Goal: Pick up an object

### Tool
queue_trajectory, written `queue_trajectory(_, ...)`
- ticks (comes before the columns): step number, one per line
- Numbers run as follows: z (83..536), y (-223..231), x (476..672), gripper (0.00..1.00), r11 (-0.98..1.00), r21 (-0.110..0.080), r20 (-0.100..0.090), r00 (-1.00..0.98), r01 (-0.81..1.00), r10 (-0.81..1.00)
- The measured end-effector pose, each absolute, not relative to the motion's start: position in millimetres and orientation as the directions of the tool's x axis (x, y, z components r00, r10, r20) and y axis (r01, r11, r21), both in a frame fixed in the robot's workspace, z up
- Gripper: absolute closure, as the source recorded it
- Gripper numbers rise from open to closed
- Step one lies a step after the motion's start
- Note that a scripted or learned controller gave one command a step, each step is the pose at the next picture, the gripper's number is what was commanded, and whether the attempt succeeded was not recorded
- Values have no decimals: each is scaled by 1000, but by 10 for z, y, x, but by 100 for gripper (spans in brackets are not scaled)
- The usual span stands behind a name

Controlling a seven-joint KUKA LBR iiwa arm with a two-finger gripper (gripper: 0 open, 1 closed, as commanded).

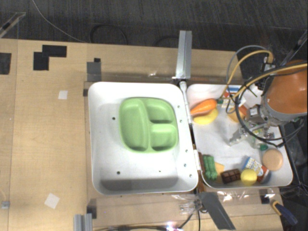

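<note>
- Two shallow white plastic bins sit side by side on the wooden bench (43, 143), split by a grey metal divider bar (185, 57).
- The left white bin (103, 172) holds one thing: a light green plastic tray with three compartments (147, 124), near its middle.
- The right white bin (209, 143), just beside the divider bar, holds one orange toy carrot (204, 106) touching one yellow toy banana (206, 118) at the end nearest the bar.
- Along its near edge lie one dark green block (209, 166), one brown chocolate-like bar (230, 176), one yellow toy lemon (248, 177) and one tan round disc (273, 160).
- The hand (240, 134) hangs over the right bin's middle; I cannot tell how it is set.
</note>
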State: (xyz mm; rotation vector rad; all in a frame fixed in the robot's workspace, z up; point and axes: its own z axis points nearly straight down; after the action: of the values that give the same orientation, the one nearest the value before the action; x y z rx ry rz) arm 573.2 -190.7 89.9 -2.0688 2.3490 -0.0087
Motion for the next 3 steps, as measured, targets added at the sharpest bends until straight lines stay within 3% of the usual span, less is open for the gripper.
queue_trajectory(1,919,-1527,4983,0,4,-19,2,-4,-1000,-1000)
queue_trajectory(2,923,-1095,5277,0,-34,-19,6,34,-999,-999)
queue_trajectory(3,928,-877,4945,0,-1,-26,3,1,-1000,-1000)
